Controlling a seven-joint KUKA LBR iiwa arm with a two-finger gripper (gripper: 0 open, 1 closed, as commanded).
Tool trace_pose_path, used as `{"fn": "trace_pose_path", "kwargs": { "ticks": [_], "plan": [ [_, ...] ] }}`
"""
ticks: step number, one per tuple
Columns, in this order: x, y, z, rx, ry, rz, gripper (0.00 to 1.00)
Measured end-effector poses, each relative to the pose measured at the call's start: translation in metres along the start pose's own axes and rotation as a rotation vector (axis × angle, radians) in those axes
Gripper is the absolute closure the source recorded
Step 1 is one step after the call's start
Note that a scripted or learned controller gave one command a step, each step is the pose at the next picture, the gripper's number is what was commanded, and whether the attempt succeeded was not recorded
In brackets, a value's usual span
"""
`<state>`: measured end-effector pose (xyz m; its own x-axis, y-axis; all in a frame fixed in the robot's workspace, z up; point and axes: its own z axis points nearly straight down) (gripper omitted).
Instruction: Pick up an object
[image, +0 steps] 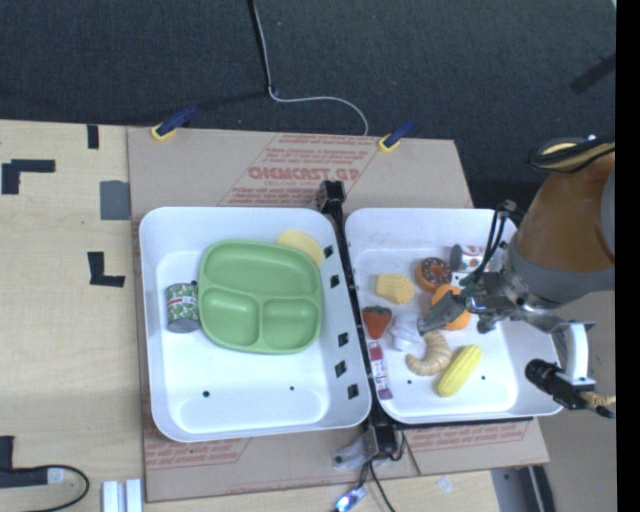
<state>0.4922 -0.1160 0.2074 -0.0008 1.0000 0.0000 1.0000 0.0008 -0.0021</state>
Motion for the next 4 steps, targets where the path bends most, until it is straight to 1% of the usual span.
{"fn": "trace_pose_path", "kwargs": {
  "ticks": [1, 2, 3, 4],
  "plan": [
    [-0.026, 0.042, 0.129, -0.002, -0.003, 0.0, 0.0],
    [-0.025, 0.042, 0.112, -0.004, -0.003, -0.001, 1.0],
    [0.065, 0.048, 0.018, -0.008, 0.003, -0.01, 1.0],
    [0.17, 0.014, 0.009, 0.002, 0.004, -0.012, 1.0]
  ]
}}
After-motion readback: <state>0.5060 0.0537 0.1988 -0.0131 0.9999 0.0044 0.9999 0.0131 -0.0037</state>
